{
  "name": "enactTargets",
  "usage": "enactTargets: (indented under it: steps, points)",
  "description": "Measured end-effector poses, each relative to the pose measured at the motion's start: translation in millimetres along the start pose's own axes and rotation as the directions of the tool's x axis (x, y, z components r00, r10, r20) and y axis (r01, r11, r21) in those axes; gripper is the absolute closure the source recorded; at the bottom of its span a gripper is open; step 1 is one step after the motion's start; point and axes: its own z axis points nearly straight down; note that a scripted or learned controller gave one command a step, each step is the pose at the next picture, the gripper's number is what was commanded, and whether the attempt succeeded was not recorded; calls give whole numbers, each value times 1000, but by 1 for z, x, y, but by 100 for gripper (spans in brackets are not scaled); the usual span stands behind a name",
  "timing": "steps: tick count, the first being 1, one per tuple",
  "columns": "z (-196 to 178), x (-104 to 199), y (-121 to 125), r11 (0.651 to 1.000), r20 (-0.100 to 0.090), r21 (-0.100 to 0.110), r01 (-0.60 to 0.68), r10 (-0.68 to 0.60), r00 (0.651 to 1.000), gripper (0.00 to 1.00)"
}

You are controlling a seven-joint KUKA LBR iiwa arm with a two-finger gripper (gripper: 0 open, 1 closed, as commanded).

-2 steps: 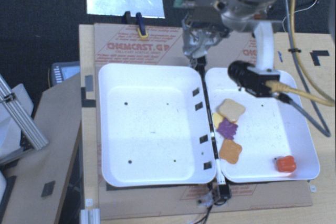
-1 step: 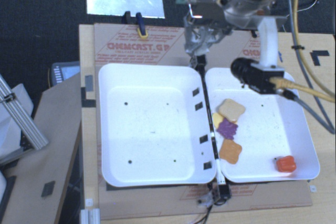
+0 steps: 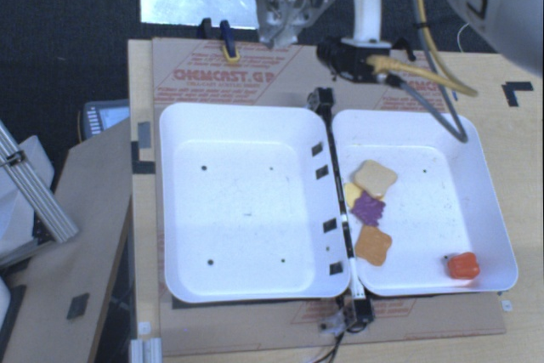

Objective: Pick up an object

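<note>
Nearest, a light wooden bench point(image 3: 93, 183) bears two shallow white plastic bins touching along a black clipped seam. Its left white bin point(image 3: 183, 208) lies bare-floored; the right white bin point(image 3: 489, 208) holds a small red-orange block point(image 3: 463, 266) by its near right corner and, close to the seam, an orange flat piece point(image 3: 373, 245), a purple crinkled piece point(image 3: 368, 207), a pale yellow piece point(image 3: 352, 195) and a tan rounded slab point(image 3: 375, 178). Much of the right floor is open. Beyond the far rims, over brown printed cardboard point(image 3: 221, 76), hangs the metal gripper point(image 3: 279, 28), high and apart from every piece; its opening I cannot tell.
</note>
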Motion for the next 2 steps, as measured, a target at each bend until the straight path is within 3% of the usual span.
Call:
enactTargets:
  steps: [1, 2]
  points:
    - [-2, -118, -42, 1000, 3, 0, -17, 17, 1000, 100]
    - [131, -49, -37, 1000, 2, 12, 2, -2, 1000, 100]
